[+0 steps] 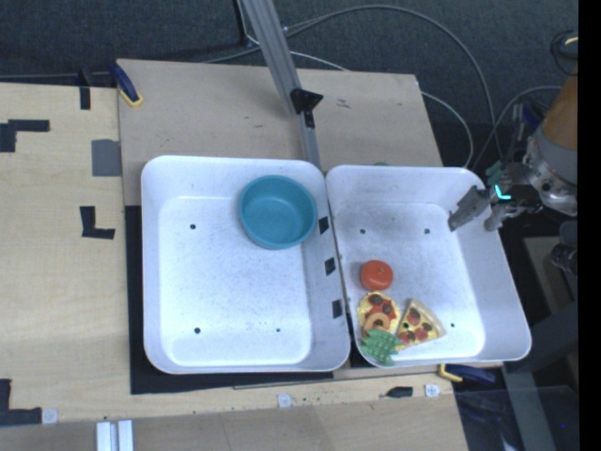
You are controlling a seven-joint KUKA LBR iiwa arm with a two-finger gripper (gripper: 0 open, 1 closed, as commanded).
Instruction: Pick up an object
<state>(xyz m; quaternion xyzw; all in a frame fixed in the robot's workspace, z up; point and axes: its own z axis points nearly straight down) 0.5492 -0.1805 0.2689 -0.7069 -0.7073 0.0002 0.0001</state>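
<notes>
A: Start at the near edge. What lies in the right bin [488, 289]?

B: At its near corner, a small green toy [380, 346], touching the front wall. Just behind it, two toy pizza slices [399, 319] lie side by side, the right one pointing towards the far wall. A little further back sits a red-orange round toy [377, 274], close to the slices but apart from them.

A: And the gripper [470, 209]?

B: It hangs over the far right part of the same bin, near the right rim, with nothing between its fingers. They look parted, one dark finger slanting down towards the bin floor.

A: So which way do the toys lie from it?

B: Nearer the camera and to the view's left. The red-orange toy is the closest candidate, I'd judge; the slices and the green piece are further on the same diagonal, crowded against the front wall.

A: The left bin [178, 289]?

B: It holds a blue bowl [277, 211] at its far right corner, level with the gripper but well apart, across the divide between the bins. The red toy looks the easier reach.
</notes>
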